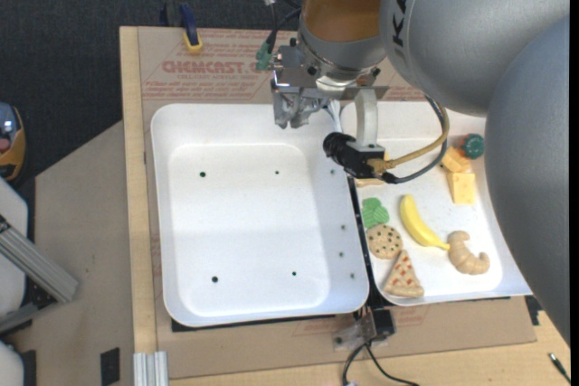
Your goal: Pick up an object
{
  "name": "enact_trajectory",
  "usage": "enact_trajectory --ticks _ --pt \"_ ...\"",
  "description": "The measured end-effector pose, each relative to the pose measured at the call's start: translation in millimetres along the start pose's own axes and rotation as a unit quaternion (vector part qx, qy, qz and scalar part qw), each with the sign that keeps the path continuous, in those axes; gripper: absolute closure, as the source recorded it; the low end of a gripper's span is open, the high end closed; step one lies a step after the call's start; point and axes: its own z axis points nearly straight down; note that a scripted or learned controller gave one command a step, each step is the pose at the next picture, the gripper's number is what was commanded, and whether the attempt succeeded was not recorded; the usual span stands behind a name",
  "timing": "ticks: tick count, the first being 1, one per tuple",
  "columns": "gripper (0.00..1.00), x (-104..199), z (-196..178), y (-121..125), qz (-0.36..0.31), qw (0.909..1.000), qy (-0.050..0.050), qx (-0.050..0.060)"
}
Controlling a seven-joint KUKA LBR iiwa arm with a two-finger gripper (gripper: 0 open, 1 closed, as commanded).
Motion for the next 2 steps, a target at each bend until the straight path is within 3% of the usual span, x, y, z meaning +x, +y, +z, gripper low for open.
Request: enact_trajectory --ticks 1,2 --pt "1.00 77.4 46.5 -1.9 0.000 1.0000 0.000 0.000" --pt "1.00 73.2 32.0 0.4 0.002 1.0000 -0.001 -0.004"
